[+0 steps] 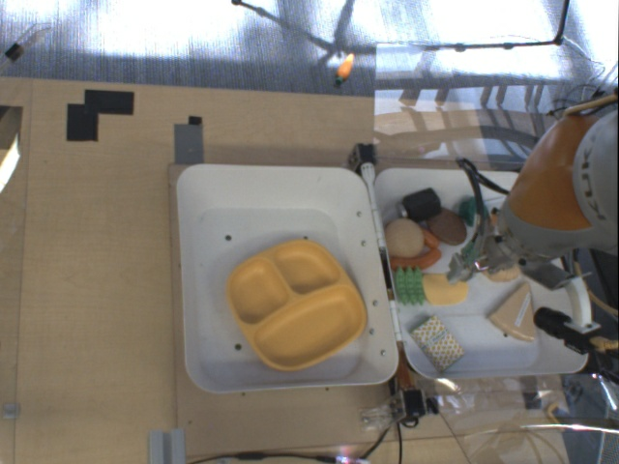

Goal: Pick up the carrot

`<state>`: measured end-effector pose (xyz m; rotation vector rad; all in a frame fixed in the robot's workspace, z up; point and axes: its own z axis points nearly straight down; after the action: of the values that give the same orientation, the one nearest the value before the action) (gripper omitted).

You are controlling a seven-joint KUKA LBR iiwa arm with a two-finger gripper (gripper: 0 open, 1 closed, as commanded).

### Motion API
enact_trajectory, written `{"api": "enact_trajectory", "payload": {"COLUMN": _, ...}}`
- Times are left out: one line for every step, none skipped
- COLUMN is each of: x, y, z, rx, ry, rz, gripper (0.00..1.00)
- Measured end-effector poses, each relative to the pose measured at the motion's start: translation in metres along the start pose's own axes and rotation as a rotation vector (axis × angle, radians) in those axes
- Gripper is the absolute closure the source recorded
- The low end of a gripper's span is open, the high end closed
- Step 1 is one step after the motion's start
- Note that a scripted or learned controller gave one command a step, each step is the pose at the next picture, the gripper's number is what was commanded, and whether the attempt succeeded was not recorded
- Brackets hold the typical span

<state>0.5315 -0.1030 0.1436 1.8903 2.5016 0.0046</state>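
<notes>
We see the right bin (pixel 484 356) as our landmark, the carrot (pixel 416 258) lying toward its left wall under a tan potato (pixel 404 237), the hand (pixel 471 259) lowered mid-bin right of it, grip we cannot tell, yellow plate (pixel 295 303) in the bin to its left

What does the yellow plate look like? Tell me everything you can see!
The yellow plastic-looking divided plate is a rounded square with soft corners and a raised rim. Ridges split it into three compartments: two smaller ones toward the upper side and one large one below. All three hold nothing. It lies flat, turned at a slant, on the floor of the left shallow white bin, near the middle and a little toward the bin's lower right. Only the bin touches it.
</notes>
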Motion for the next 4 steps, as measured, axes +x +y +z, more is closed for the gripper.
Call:
{"api": "enact_trajectory", "payload": {"x": -0.002, "y": -0.044, "z": -0.017, "rx": 0.002, "ry": 0.000, "rz": 0.305, "gripper": 1.00}}
{"api": "enact_trajectory", "payload": {"x": -0.054, "y": -0.052, "z": 0.051, "rx": -0.016, "ry": -0.003, "rz": 0.524, "gripper": 1.00}}
{"api": "enact_trajectory", "payload": {"x": -0.024, "y": -0.051, "z": -0.002, "rx": 0.001, "ry": 0.000, "rz": 0.736, "gripper": 1.00}}
{"api": "enact_trajectory", "payload": {"x": -0.059, "y": 0.030, "z": 0.047, "rx": -0.006, "ry": 0.001, "rz": 0.706, "gripper": 1.00}}
